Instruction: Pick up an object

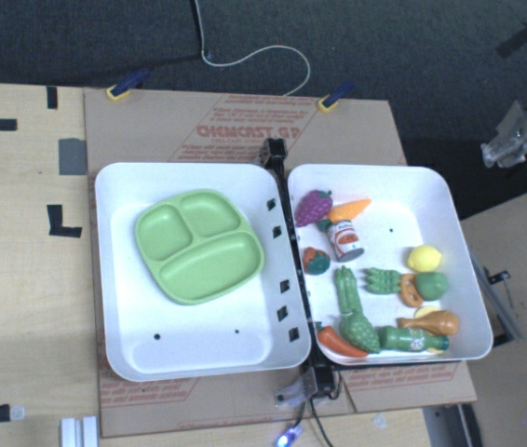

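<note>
1. Dark carpet runs across the back, with a white cable (245, 59) looping over it toward the worktop (21, 250), pale wood marked with black tape.
2. On it lies a cardboard sheet (245, 124), clamped at its far corners, and on the cardboard sit two white bins, edge to edge.
3. Left bin (119, 343): one green divided plate (198, 247), lying flat and turned at a slant in the far half.
4. Right bin (450, 212): that's where the pickable toys are, all crowded in.
5. Far-left corner of it: purple grapes (313, 207), a carrot (352, 209) just beside them, and a little red-and-white can (345, 239) right below the carrot.
6. Near the dividing wall, a small red and green piece (316, 261); I can't make out what it is.
7. Centre: a long green vegetable (346, 291), pointing toward the near edge.
8. Right side: a yellow lemon (424, 258) touching a green lime (432, 285).
9. Near edge: a green bottle (412, 340) on its side, an orange-red pepper (341, 343) at the corner.
10. Over at the right, well away from the bins, the grey end of the arm (513, 138) sits above the dark floor, blurred.
11. Jaws released or clenched? I cannot tell from here, and nothing shows between them.
</note>
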Motion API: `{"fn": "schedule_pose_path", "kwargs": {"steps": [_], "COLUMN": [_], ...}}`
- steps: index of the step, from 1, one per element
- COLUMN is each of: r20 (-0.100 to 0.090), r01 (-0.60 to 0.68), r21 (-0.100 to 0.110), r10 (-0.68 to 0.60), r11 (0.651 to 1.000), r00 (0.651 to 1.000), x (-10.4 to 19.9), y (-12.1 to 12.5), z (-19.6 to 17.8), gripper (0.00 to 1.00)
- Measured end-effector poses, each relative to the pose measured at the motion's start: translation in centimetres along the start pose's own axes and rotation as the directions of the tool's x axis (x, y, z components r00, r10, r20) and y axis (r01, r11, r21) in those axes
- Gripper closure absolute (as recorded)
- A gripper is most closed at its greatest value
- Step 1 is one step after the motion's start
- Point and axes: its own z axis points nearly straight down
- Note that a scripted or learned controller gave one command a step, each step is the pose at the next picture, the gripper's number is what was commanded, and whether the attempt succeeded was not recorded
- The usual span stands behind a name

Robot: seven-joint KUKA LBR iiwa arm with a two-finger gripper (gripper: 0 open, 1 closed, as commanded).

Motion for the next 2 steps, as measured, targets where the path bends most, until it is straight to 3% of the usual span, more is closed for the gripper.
{"fn": "schedule_pose_path", "kwargs": {"steps": [1,2], "r20": [-0.004,-0.002], "r01": [0.01,0.005], "r21": [0.004,0.005], "r10": [-0.01,-0.005], "r11": [1.0,1.0], "r00": [1.0,1.0], "x": [9.5,15.5], "y": [0.0,-0.1], "z": [2.8,7.5], "gripper": [1.0,1.0]}}
